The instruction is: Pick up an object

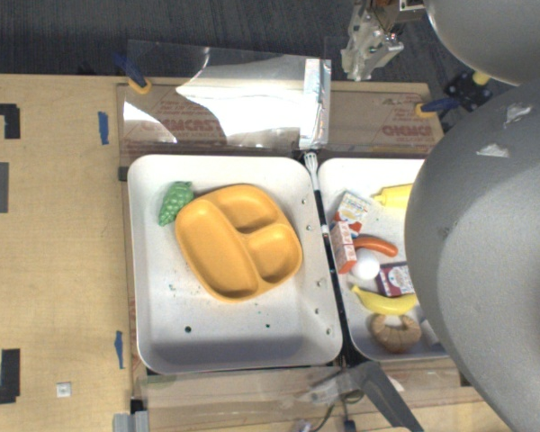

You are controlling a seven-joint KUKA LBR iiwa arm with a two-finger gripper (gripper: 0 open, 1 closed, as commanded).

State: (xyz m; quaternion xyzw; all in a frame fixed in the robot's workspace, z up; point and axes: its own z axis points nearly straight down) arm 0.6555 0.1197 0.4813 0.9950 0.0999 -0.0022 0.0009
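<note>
two white bins sit side by side on the bench, stocked for a picking trial. the left bin (153, 331) holds an orange tray (238, 239) with a green bunch (173, 202) touching its upper left edge. the right bin (328, 174) crowds the likely targets together: a carton (344, 244), a white egg (366, 265), a banana (384, 301), a brown lump (395, 331). the arm (486, 232) looms over that bin's right side, hiding part of it. the gripper (369, 52) hangs beyond the bins' far rim, well apart from every item; whether it is open, i cannot tell.
</note>
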